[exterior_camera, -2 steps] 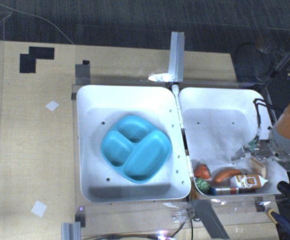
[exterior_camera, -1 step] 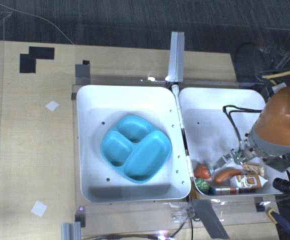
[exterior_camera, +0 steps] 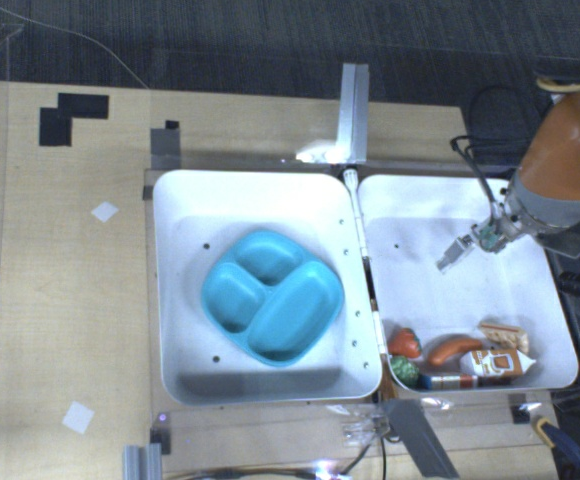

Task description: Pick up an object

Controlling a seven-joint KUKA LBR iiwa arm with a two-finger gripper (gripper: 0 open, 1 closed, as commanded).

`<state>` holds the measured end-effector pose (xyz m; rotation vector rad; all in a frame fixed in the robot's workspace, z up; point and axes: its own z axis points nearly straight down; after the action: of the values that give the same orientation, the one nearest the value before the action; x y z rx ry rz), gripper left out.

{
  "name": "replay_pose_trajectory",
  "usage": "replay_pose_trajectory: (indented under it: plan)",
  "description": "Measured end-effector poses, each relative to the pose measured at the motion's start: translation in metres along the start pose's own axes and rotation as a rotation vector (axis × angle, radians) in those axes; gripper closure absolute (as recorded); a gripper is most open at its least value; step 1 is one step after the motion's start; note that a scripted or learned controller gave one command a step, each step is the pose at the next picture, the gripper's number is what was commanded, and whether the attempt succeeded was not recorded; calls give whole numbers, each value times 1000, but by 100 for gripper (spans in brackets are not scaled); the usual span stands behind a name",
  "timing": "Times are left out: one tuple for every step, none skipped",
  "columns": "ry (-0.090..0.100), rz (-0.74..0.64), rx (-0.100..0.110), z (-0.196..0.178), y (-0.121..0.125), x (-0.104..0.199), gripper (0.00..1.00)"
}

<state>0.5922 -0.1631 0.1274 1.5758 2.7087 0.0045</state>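
Hand hung above bare floor of right bin, grip state unreadable, nothing visibly held; toy food clustered at bin's near wall, so it probably needed to travel there, then descend squarely on one piece.

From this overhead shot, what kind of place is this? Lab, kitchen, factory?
Most likely a robotics lab bench set up for pick tests, not a kitchen. Two shallow white bins sit side by side on a wooden bench, the grey-and-orange arm reaches over the right one, and the food there looks like toy props.
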Motion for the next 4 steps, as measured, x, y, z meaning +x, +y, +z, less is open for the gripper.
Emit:
replay_pose_trajectory:
  plan:
    - [4, -185, 2, 4, -18, 77, 0]
    - [-4, -151, -6, 36, -70, 80, 0]
    - [0, -152, 0, 25, -1, 18, 0]
    - [-5, -154, -6, 13, 1, 17, 100]
